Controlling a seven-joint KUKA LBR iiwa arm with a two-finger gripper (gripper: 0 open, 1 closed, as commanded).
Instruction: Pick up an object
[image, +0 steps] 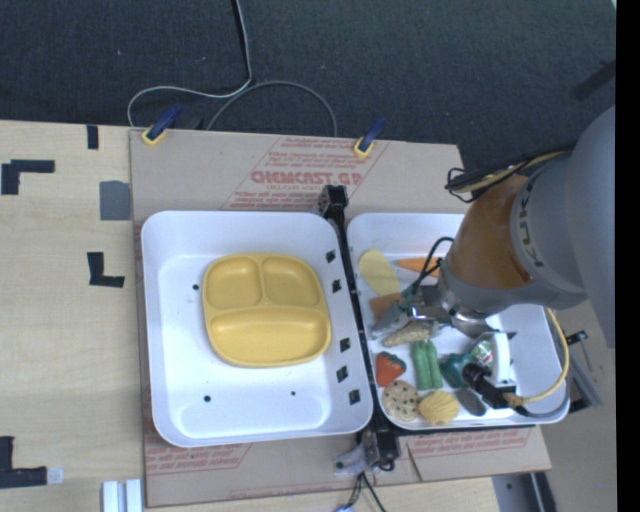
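Here, a yellow tray (266, 308) fills the left bin (165, 330); toys crowd the right bin (548, 345); jaws' state unclear.

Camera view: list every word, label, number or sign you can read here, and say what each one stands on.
"CHEMCAST GP" or close to it: red print, repeated in slanted rows on the brown board under the two white bins; the letters are blurred, so the reading is uncertain.
Smaller red lines beneath that print: too blurred to read.
Black L-shaped marks on the bench top at left: signs, not letters.
No legible text on the yellow tray.
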